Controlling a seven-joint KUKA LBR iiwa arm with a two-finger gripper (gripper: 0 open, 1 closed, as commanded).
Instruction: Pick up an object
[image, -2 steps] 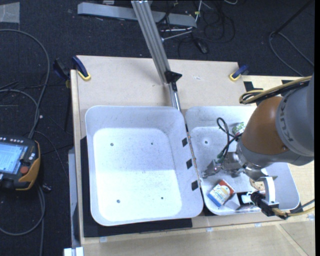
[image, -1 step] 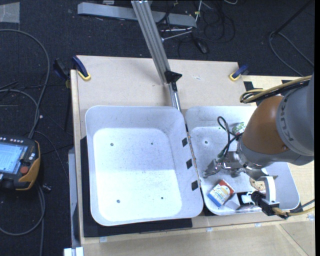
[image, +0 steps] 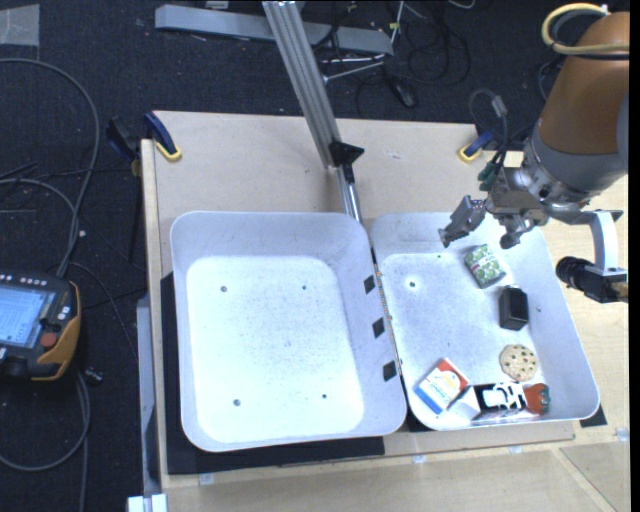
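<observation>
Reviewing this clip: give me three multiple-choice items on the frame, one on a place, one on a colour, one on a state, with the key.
1. Which bin holds the objects? A the left bin B the right bin C both
2. The small block beside the round cookie is: A black B yellow C pink
3. The gripper's fingers are: A shut on the green packet B open above the bin C shut on the cookie

B: all objects lie in the right bin.
A: the block above the cookie is black.
B: the gripper stands open above the green packet, nothing between its fingers.
</observation>
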